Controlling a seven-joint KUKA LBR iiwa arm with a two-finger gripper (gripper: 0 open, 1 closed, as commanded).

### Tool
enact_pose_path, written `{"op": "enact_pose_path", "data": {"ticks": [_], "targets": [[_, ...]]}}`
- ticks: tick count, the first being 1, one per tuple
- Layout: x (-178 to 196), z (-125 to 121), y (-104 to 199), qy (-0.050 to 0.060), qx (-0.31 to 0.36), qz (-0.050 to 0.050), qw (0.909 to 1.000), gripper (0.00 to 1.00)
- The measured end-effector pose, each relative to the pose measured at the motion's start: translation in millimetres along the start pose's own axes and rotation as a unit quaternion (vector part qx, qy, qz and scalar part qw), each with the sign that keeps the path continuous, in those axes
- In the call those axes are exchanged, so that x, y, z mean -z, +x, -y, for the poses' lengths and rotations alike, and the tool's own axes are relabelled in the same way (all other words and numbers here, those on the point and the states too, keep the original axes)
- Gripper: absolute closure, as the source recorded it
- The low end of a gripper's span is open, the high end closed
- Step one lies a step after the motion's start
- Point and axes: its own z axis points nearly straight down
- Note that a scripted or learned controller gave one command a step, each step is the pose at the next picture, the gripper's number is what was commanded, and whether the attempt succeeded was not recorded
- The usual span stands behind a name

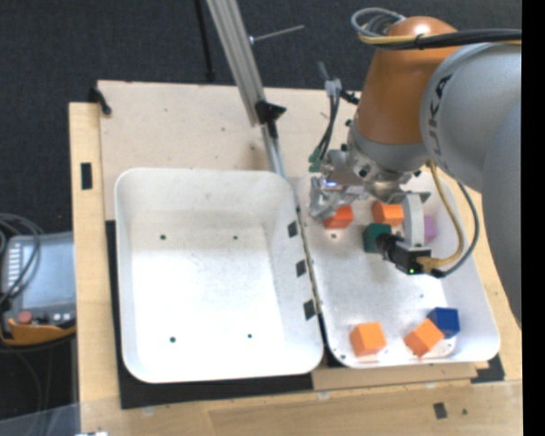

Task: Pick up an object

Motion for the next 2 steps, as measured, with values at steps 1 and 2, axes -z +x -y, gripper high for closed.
{"op": "enact_pose_path", "data": {"ticks": [1,2], "targets": [[-5.5,-18.1,43.5,0.0,-0.002,0.001,1.0,1.0],[-24.4,-52.6,81.1,0.0,-0.002,0.002,1.0,1.0]]}}
